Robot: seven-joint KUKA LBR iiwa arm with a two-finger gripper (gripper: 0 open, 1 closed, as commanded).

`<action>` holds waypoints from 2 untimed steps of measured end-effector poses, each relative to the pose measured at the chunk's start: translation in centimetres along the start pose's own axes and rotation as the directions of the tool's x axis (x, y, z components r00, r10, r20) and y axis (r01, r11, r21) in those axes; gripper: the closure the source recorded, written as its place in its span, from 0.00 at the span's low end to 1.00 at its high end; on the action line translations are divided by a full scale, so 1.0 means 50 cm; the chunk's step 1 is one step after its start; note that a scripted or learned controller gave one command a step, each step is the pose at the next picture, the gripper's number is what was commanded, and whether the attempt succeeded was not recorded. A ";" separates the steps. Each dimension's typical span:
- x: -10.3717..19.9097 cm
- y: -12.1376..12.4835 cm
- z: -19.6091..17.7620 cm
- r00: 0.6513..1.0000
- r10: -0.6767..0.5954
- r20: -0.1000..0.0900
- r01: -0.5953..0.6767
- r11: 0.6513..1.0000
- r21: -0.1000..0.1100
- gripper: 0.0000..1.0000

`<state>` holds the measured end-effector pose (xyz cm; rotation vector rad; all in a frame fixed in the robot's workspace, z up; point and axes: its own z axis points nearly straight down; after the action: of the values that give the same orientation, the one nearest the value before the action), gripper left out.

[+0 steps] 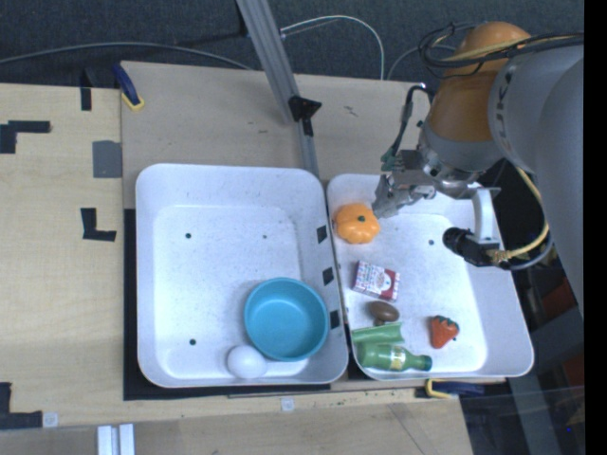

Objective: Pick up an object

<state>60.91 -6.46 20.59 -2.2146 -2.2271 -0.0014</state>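
Left of centre, the left bin (152, 254) holds a blue bowl (285, 318) and a white ball (246, 359), touching at the lower edge. To the right, the right bin (493, 320) holds an orange pumpkin (356, 224) at its upper left, a red carton (376, 280), a brown object (383, 312), a green bottle (391, 354) and a strawberry (443, 330). Just right of the pumpkin hangs the gripper (391, 200); its state cannot be told. Both bins rest on a wooden bench (57, 282) marked with black tape, with dark carpet (142, 12) across the top.
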 end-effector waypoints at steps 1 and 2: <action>0.117 0.035 -0.027 1.000 -0.002 -0.001 0.002 1.000 -0.001 1.00; 0.231 0.077 -0.050 1.000 -0.002 -0.001 0.002 1.000 -0.001 1.00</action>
<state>64.68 5.13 23.09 -2.2123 -2.2288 -0.0036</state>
